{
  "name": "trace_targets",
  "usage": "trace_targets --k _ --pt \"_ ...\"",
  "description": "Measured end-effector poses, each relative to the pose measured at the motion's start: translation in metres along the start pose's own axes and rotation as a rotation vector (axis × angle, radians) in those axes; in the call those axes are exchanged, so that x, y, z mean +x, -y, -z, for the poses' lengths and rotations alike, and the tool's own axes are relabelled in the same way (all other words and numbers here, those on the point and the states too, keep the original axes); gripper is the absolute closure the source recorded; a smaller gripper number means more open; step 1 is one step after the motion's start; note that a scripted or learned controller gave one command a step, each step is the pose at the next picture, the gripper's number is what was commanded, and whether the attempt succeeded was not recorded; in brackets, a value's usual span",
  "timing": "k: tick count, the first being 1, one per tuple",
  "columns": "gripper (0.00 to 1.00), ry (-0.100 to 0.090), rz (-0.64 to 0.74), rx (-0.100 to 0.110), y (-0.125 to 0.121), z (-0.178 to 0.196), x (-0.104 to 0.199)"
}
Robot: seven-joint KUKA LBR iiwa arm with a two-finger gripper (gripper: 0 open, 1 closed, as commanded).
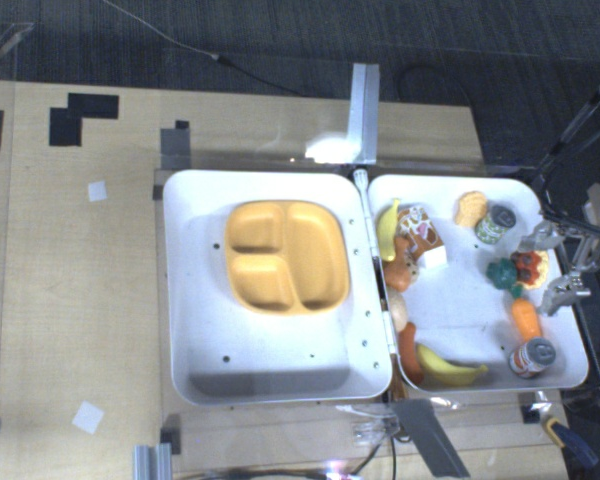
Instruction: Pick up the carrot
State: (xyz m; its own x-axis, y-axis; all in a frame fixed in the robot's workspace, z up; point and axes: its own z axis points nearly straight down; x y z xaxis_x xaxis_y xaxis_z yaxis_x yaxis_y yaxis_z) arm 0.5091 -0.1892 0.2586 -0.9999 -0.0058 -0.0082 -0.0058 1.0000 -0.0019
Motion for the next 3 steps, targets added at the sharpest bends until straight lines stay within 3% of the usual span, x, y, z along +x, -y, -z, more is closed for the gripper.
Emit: trace_targets --k 1,2,3 --pt "0.0 0.009 -0.066 0.004 0.017 -0.167 0.004" --pt "1.0 0.014 -0.059 0.004 0.015 -0.156 0.001" --pt "1.0 0.002 -0.324 0.001 0.016 -0.12 0.002"
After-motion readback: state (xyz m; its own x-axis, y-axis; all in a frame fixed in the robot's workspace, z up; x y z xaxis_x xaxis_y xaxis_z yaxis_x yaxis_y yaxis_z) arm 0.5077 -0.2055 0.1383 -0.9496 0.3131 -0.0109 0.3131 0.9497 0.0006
